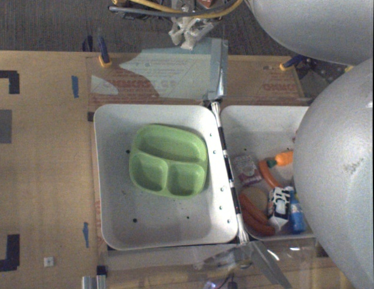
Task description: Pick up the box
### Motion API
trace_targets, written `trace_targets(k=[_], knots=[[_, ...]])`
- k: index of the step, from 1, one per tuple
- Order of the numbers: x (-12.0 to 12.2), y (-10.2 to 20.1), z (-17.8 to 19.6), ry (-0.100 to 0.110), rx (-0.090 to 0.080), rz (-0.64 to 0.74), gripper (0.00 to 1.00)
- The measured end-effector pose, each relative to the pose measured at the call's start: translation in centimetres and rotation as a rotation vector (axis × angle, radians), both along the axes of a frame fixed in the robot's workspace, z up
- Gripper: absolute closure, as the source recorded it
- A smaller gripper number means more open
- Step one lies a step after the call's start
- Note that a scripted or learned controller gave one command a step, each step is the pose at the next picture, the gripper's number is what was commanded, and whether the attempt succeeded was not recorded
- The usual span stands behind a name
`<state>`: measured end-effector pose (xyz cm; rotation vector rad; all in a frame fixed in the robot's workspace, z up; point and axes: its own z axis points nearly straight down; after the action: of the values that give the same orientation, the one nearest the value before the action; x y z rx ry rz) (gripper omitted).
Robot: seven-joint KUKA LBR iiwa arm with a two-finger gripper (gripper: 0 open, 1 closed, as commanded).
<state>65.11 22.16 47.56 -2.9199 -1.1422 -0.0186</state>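
In the right bin (259, 122) a small flat pinkish box (247, 168) lies near the divider. A blue-and-white carton (282, 205) lies closer to the front, partly hidden by the arm. The gripper (188, 34) hangs beyond the far edge of the bins, over the cardboard at the top centre of the camera view. It is well away from both bins, and nothing shows in it. The grey arm (337, 161) covers the right side of the right bin.
A green divided plate (169, 160) lies in the left bin (114, 221). The right bin also holds an orange carrot-like item (274, 168), red sausages (256, 212) and a blue item (296, 218). Yellow cables (150, 5) hang by the gripper.
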Motion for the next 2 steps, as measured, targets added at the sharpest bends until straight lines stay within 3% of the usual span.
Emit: trace_targets(k=[1, 2], knots=[[0.7, 0.4, -4.1, 0.011, -0.011, 0.014, 1.0], [0.7, -3.2, -4.1, 0.011, -0.011, 0.164, 1.0]])
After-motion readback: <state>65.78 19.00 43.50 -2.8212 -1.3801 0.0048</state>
